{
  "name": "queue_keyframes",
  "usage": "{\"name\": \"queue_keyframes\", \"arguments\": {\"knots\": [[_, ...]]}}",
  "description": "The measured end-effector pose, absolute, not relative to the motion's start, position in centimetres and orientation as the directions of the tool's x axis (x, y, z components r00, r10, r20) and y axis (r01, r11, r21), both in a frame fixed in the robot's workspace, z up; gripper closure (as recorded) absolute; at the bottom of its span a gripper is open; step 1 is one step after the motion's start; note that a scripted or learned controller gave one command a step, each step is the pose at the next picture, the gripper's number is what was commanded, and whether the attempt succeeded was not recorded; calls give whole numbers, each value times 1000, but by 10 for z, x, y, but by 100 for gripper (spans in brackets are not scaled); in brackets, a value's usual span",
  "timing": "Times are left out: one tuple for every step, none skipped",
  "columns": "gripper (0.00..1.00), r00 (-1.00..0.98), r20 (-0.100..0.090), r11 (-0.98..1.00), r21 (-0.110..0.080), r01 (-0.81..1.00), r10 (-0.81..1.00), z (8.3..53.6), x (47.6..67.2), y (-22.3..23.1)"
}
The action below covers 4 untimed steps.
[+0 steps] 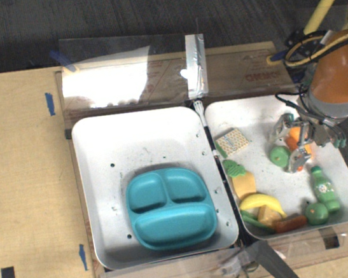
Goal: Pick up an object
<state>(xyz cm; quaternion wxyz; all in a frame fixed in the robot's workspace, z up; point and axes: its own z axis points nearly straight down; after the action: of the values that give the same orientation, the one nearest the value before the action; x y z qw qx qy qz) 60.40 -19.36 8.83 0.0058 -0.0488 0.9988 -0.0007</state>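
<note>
Arm down in the right bin, working among the toy food.

The gripper sits low in the right bin's upper half, right at a round green piece with something orange against it; I can't tell whether it has either one, or how the tool is set, because the metal and wires blur together there. The other pickings lie crowded along the near edge, likely slid there: a banana, a green bottle, a patterned cracker higher up. The left bin carries a teal divided tray, well away from the action.
</note>
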Motion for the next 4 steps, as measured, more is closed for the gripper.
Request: {"name": "queue_keyframes", "arguments": {"knots": [[0,-999,-11,999,-1,-48,-48,89,575,-151],[0,-978,-13,978,-6,-209,-209,89,597,-146],[0,-937,-11,937,-6,-348,-349,90,581,-143],[0,-950,-12,950,-2,-311,-311,90,572,-149]]}}
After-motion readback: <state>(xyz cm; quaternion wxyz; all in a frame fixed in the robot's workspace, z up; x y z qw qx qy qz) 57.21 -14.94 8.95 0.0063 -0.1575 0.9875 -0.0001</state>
